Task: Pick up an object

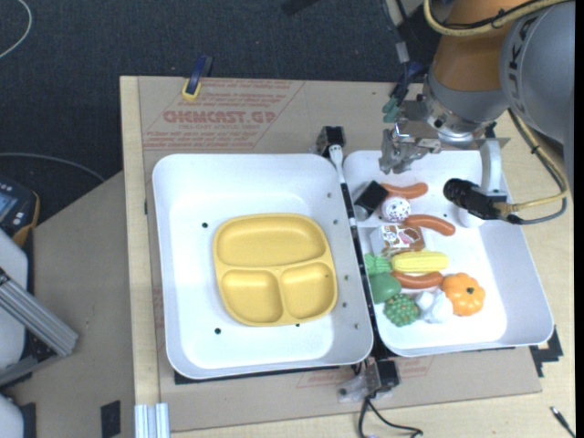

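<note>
Here, toy food crowds the right bin: two sausages, corn, a small orange pumpkin, broccoli and a white die. A yellow divided tray sits in the left bin. The pincer hangs over the right bin's far edge, just beyond the upper sausage; whether released or clenched, I cannot tell.

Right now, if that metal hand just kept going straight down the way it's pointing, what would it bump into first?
Probably the bare white floor of the right bin near its far edge. The hand hangs just above the nearest sausage, so it might graze that instead; depth is hard to judge from this slanted view.
</note>
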### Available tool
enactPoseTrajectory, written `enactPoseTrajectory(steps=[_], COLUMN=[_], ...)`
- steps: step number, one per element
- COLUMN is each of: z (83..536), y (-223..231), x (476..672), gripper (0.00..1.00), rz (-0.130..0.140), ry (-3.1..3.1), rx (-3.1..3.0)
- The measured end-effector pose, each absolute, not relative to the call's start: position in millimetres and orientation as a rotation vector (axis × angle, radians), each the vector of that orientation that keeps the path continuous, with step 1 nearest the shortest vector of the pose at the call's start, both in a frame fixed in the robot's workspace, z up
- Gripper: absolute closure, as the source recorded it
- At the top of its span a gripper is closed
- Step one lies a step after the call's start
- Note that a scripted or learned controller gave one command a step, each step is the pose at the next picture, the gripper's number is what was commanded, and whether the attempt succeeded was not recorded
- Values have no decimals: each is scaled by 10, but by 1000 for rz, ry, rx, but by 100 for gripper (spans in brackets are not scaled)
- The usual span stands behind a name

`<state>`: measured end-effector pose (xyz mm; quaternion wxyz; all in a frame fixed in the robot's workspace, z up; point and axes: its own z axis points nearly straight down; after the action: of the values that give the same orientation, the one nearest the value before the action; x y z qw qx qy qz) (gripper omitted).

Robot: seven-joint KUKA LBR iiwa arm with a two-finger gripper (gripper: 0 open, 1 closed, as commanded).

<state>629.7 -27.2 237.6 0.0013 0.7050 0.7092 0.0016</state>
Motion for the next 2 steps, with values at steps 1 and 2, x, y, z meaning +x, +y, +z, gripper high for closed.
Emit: enactPoseTrajectory(steps=[1, 2], z=[2363, 2316], y=[193, 617], x=[6416, 6680], gripper=[100, 100], rz=[4, 6], ry=[2225, 2224], rx=[2214, 2214])
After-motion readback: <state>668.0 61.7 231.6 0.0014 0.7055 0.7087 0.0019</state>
